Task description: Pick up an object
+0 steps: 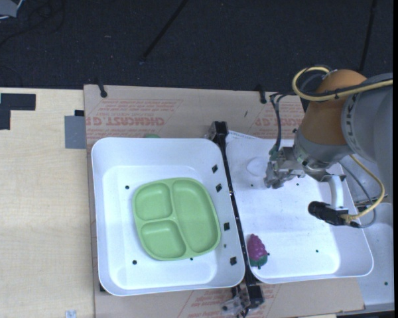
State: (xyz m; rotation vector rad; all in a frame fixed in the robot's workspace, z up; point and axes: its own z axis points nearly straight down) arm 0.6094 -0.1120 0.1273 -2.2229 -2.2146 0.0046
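A green three-compartment plate [176, 218] lies in the left white bin [113, 177]. A small purple object with a green end, like a toy bunch of grapes [257, 250], rests at the near left corner of the right bin [318, 264]. My gripper [274, 178] hangs low over the far left part of the right bin, well away from the purple object. Its fingers are small and dark against the bin floor, and nothing shows between them.
The grey arm with its orange band [335, 111] comes in from the right over the right bin. A black part with yellow cable [331, 212] hangs below it. A black divider [227, 197] separates the bins. Cardboard lies under both bins.
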